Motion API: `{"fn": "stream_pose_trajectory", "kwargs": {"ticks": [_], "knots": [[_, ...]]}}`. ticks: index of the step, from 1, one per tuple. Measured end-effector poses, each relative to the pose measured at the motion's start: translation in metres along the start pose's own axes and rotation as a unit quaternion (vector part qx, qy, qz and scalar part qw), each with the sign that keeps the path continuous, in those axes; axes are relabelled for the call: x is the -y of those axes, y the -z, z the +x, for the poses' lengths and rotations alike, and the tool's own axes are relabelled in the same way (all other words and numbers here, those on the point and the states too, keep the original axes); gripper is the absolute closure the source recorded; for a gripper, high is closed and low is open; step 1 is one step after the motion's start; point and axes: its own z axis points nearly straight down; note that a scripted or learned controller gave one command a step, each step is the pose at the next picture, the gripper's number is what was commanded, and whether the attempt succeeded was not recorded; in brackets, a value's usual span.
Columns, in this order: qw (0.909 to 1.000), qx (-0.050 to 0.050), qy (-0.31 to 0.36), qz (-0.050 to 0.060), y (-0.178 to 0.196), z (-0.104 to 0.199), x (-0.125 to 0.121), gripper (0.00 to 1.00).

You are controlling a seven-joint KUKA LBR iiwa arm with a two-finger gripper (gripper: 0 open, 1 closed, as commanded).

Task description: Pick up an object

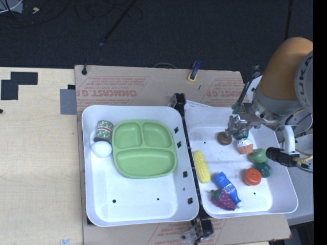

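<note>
printed lettering on the cardboard sheet (153,88) is showing reversed and blurred, unreadable. the right bin (276,200) is holding seven toys; the left bin (102,198) one green divided plate (144,149), one can (104,130), one white ball (102,149). the gripper (239,130) is hanging over a cupcake toy (244,146), fingers perhaps spread; hard to tell.
</note>
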Motion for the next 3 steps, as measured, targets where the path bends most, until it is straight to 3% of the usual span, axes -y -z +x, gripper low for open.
{"fn": "stream_pose_trajectory", "kwargs": {"ticks": [1, 2, 3], "knots": [[1.0000, 0.000, 0.000, 0.001, 0.025, -0.001, 0.000, 1.00], [1.0000, -0.001, 0.001, 0.004, 0.031, 0.039, 0.042, 1.00], [1.0000, -0.001, 0.001, 0.004, 0.015, 0.057, 0.054, 1.00]]}}
